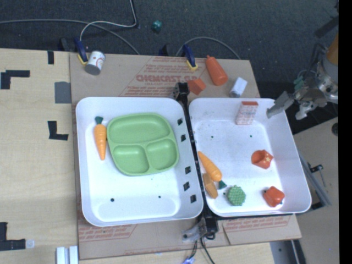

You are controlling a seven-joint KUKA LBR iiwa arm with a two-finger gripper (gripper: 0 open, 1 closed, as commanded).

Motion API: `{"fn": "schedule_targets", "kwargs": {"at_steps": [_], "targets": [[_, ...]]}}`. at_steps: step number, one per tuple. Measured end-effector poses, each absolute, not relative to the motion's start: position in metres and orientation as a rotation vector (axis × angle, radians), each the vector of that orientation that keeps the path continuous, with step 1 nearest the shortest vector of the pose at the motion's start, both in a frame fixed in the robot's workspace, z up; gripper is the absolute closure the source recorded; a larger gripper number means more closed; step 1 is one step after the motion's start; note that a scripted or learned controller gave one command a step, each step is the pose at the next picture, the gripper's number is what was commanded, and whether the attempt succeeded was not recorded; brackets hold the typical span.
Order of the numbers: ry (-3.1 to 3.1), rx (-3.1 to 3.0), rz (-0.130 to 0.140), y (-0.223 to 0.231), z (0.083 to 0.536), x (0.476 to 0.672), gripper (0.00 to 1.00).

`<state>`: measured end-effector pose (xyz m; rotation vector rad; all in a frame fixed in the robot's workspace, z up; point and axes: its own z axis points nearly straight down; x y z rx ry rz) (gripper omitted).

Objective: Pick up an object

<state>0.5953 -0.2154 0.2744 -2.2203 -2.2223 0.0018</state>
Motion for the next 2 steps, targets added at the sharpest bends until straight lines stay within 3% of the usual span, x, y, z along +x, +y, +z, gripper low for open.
{"fn": "schedule_targets", "kwargs": {"at_steps": [1,2], "targets": [[-2.220,-2.216,0.005,-0.223,0.160,0.637,0.00],[-2.221,-2.219,0.003,-0.223,0.111,0.568,0.00]]}}
